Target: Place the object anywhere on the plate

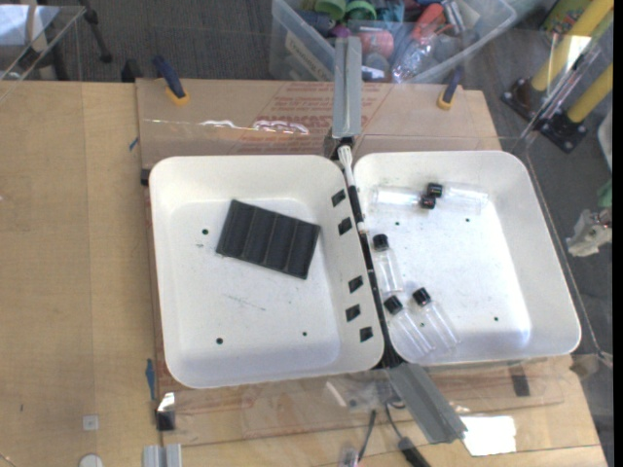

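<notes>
A dark grey, ribbed rectangular plate lies flat in the left bin, slightly turned, in its upper middle. The right bin holds several clear plastic vials with black caps. One vial lies sideways near the bin's far wall. Another vial lies close to the left wall. Two more vials lie side by side near the front left corner. Nothing rests on the plate.
The bins meet at a raised middle rim with black marks along it. A grey metal bar stands behind the bins. A clear tub of coloured toys sits at the back. Clamps hold cardboard under the bins.
</notes>
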Available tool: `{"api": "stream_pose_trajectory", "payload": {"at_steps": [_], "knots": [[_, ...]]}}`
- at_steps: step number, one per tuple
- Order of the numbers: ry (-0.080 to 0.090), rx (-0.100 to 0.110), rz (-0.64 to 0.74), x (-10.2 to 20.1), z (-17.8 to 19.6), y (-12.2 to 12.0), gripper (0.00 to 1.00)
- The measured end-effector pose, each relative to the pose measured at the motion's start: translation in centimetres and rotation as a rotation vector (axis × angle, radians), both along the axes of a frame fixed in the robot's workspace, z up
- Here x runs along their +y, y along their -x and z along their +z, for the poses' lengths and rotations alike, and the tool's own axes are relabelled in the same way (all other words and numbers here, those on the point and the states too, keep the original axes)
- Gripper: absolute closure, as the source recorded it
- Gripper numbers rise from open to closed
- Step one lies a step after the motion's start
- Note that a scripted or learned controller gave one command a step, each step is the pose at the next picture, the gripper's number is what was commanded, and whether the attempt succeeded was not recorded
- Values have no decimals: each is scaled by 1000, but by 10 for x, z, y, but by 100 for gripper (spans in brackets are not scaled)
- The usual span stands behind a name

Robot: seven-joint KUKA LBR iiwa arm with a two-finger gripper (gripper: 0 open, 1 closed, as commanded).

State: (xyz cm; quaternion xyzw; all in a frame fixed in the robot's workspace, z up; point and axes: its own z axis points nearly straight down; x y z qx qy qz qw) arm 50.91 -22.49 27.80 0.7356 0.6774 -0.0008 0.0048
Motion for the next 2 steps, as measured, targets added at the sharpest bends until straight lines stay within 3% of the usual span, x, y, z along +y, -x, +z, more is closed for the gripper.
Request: {"api": "stream_pose_trajectory", "payload": {"at_steps": [1, 2], "knots": [[0, 0, 0, 0, 0, 0, 0], [2, -2, -1, -1, 10, 0, 100]]}}
